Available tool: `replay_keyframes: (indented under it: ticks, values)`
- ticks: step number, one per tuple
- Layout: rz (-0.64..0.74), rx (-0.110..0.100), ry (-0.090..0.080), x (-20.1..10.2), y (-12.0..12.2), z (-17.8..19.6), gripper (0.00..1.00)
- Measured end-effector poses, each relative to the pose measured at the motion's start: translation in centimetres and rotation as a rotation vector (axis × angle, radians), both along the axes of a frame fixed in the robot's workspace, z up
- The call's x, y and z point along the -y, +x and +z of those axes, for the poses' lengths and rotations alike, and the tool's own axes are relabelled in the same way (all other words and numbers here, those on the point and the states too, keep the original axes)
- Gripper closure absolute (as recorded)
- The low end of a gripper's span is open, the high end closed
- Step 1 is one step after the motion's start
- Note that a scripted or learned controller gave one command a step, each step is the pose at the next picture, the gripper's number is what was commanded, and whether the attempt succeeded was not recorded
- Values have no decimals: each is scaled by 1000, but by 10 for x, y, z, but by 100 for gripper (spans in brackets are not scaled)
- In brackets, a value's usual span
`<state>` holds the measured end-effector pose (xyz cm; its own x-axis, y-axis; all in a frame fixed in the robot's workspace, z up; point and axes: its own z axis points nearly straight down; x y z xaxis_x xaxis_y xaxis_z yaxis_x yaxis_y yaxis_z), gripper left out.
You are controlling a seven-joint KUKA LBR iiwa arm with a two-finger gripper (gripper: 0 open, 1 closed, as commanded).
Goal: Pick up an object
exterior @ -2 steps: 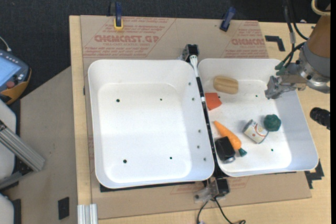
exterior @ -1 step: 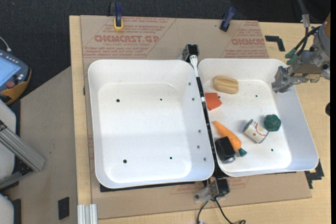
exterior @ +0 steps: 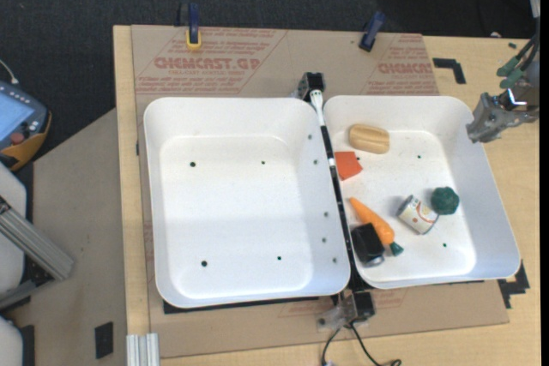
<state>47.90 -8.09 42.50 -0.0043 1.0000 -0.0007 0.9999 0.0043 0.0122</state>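
The gripper [exterior: 487, 123] hung at the right bin's [exterior: 480, 257] far right rim, over bare bench, touching none of the objects; whether it stood apart or together could not be told. Inside that bin lay a tan bread roll [exterior: 369, 138], an orange block [exterior: 346, 165], a carrot [exterior: 374, 221], a black piece [exterior: 367, 243], a small white can [exterior: 418, 215] and a green ball [exterior: 444, 201] just beside the can.

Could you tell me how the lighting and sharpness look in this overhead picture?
Camera view: even, soft light; the left bin shows a faint shadow band across its floor, no harsh glare; the carrot and bread roll read clearly, while the gripper at the right looks slightly blurred.
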Motion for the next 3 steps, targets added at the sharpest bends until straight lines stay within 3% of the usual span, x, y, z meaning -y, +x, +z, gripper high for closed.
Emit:
replay_keyframes:
  ticks: [3]
  values:
    - [-3, -6, 0, -56, 1, 72, 100]
